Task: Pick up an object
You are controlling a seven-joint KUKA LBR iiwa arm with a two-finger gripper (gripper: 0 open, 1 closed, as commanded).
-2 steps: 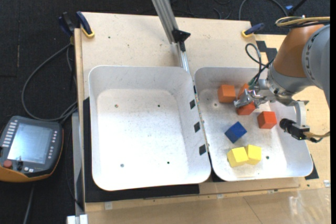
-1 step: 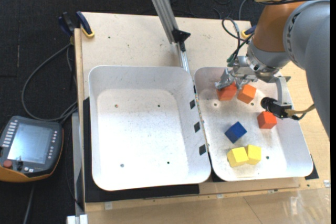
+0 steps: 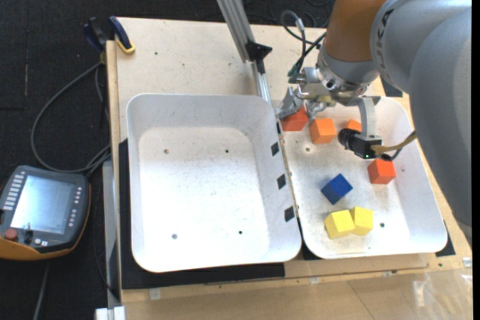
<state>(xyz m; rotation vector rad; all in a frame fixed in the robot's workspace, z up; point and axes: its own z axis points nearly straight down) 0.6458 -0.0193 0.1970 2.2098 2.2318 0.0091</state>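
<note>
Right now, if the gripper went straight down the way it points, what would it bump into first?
Probably the orange block just below the gripper, or the red block beside it. Depth is hard to judge from above.

My own wrist hid my fingers (image 3: 311, 103) and part of an orange block (image 3: 295, 120); the frame's right edge cut off my arm (image 3: 427, 34).

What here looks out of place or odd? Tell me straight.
Nothing is spilled or broken. All the blocks sit in the right bin: orange ones near the gripper, a blue block, two yellow blocks touching.
</note>
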